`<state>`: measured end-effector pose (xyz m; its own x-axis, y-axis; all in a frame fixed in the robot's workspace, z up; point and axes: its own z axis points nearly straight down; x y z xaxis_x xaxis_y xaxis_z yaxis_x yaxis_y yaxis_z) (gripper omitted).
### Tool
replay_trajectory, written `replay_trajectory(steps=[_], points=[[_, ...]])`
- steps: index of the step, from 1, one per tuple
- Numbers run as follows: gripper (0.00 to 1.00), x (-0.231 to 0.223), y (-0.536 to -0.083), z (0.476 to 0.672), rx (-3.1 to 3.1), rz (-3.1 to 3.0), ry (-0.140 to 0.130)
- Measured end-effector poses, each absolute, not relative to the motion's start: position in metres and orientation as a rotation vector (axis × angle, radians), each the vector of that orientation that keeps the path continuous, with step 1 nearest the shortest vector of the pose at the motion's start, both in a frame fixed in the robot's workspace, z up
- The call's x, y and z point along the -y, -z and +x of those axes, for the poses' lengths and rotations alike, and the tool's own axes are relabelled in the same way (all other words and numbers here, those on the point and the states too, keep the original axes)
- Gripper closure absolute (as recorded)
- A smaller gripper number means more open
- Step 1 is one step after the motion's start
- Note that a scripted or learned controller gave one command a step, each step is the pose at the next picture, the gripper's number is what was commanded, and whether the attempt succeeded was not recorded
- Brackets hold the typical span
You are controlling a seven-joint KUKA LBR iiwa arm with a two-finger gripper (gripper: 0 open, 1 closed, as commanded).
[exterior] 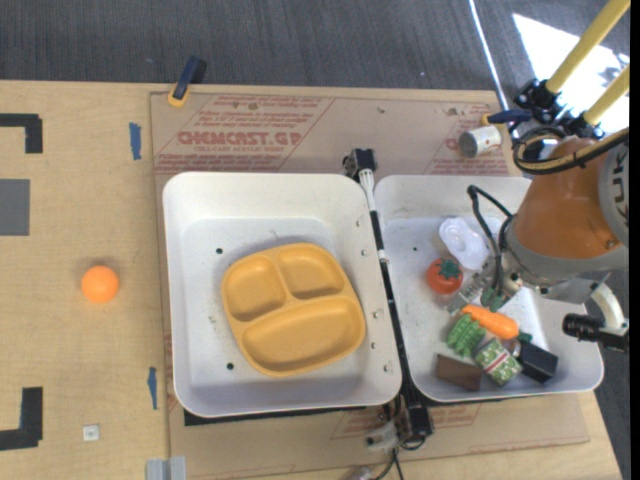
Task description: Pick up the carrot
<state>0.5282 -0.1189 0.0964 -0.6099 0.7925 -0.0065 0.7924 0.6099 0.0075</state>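
White plastic makes both shallow bins on the bench (80,168). The right bin (420,193) holds the pincer (492,290), which comes down from the grey arm (565,218) with its orange band. Whether the pincer is apart or together I cannot tell, because the wrist and cables cover it.

The carrot (490,320) lies just below the pincer, towards the front of the bin, small and orange, resting on a green packet (465,333). Nothing shows it to be between the pincer's tips. Beside the pincer, towards the other bin, is a red tomato (443,276) with a green top, and just behind that a clear plastic piece (462,238). Further below the carrot there are a green and white box (500,360), a brown block (458,370) and a black block (537,361), all crowded close together at the front wall of the bin. These things lie tight around the carrot.

The left bin (190,208), well apart from the pincer, holds a yellow tray (292,308) with three compartments.

Far to the side beyond the left bin, an orange ball (100,283) rests on the bare bench. Behind the pincer, outside the bins, a small grey cylinder (480,140) lies on the brown cardboard sheet (260,133). A blue and yellow clamp (186,80) sits at the far corner of that sheet.
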Motion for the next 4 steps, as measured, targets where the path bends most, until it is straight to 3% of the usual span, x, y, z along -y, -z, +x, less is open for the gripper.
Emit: replay_trajectory(steps=[1, 2, 3, 4], points=[[0.00, 0.119, -0.096, 0.528, -2.811, 1.383, -0.006], [0.00, 0.103, -0.086, 0.483, -2.592, 1.772, -0.003], [0.00, 0.179, -0.121, 0.486, -2.608, 1.745, 0.000], [0.00, 0.192, -0.085, 0.514, -2.543, 1.838, -0.002]])
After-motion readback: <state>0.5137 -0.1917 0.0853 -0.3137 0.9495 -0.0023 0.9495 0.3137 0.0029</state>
